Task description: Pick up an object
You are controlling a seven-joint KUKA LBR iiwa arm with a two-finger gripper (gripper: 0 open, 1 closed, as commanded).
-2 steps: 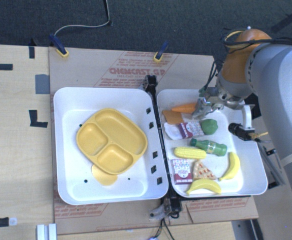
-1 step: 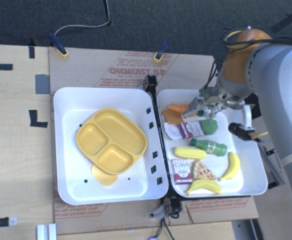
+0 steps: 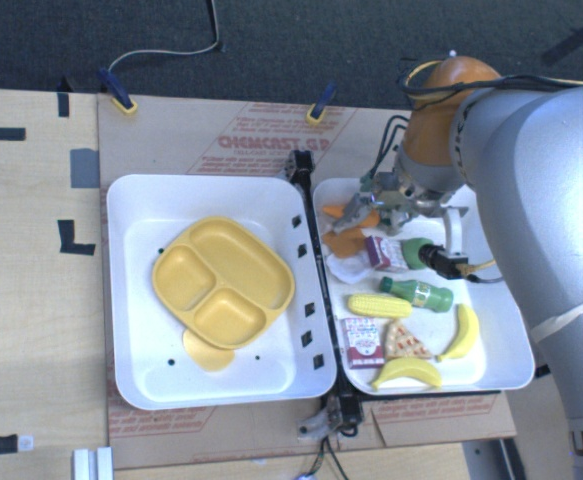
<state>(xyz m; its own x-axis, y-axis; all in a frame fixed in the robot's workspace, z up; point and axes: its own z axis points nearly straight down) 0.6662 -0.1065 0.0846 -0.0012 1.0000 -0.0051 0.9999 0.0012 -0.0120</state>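
The objects for picking are all lying in the right bin [image 3: 501, 368]. At its far left corner an orange toy piece [image 3: 343, 238] is sitting just under the gripper [image 3: 378, 203], with a dark red packet [image 3: 383, 253] just to its right. The gripper is hanging low over this corner, beside or against the orange piece. Contact cannot be judged, and nothing is showing as held. Whether the claw is wide or narrow cannot be told either, as the wrist is covering it from above.

Nearer in the bin, a green bottle [image 3: 418, 292] is lying on its side, with a corn cob [image 3: 379, 306] just to its left. Nearer still, a small red-and-white carton [image 3: 363, 338] and a pizza slice [image 3: 406, 341] are lying side by side. One banana [image 3: 461, 330] is curving along the right side and a second banana [image 3: 408, 373] is lying by the near wall.

The grey arm [image 3: 531, 168] is reaching in from the right, its orange band [image 3: 446, 118] showing above the wrist.

In the left bin [image 3: 131, 368] a yellow divided tray [image 3: 223, 281] is resting at a slant, partly covering a yellow disc [image 3: 208, 351] at its near edge. Both bins are sitting on a cardboard sheet [image 3: 221, 133], pinned at its far edge by two clamps.
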